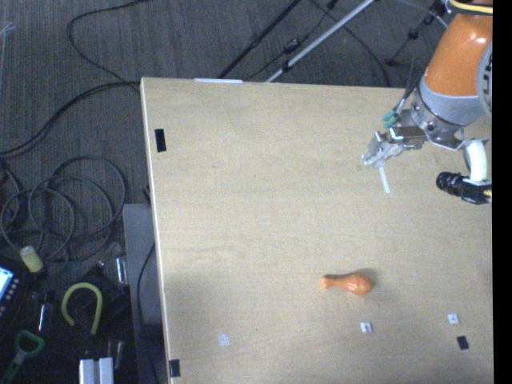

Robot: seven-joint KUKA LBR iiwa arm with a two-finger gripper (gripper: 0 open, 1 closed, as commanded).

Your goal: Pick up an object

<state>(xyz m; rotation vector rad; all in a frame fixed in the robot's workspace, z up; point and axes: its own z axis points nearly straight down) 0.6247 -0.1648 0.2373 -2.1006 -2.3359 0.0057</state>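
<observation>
Camera view, small orange pear-shaped object point(350, 282), lying flat on wooden board point(264, 214)

open board point(264, 198), lone orange object point(349, 283)

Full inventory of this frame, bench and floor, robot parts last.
Bench: one, pale wood top, fills centre and right.
Orange object: one, bulb with a thin neck, lying on the bench lower centre-right, apart from the claw.
Black marker: one, small, near the bench's left edge.
Small tags: a few, white and black, along the bench's lower part.
Cables: several, black, looped on the grey carpet at left.
Green hook: one, on the floor lower left.
Stand legs: grey and black rods, top of frame.
Arm: one, orange and grey, upper right.
Claw: one, pale, above the bench's upper right, nothing seen in it.
</observation>
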